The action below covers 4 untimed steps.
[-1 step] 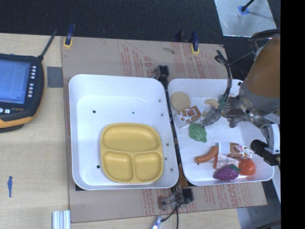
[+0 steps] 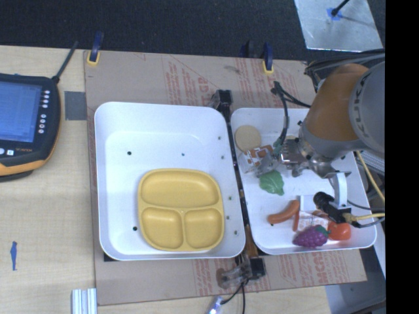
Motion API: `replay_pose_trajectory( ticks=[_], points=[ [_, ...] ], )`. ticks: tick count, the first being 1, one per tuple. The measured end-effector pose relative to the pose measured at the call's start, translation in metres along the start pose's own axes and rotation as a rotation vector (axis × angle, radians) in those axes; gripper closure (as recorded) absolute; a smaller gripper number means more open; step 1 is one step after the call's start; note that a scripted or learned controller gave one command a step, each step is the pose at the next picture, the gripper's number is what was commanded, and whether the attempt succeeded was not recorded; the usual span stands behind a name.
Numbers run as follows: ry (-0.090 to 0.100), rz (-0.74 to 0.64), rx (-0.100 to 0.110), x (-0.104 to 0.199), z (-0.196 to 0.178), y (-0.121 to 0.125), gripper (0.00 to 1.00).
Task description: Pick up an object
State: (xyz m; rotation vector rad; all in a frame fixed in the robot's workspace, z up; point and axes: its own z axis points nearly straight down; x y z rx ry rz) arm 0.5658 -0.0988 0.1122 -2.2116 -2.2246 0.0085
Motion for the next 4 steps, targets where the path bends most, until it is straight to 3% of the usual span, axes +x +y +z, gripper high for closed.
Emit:
replay_pose_trajectory(
  ticks=[1,2,3,4],
  points=[
    [0.0,0.001,-0.001,0.005,0.021,-0.004,0.0],
    [-0.001,-0.002,0.001,0.005,0.011,-0.004,1.0],
    [-0.001,0.003,-0.005,-0.043,-0.024,-0.016,1.0],
    [0.0,0.0,-0.004,0.01,-0.081,-0.042,1.0]
  ],
)
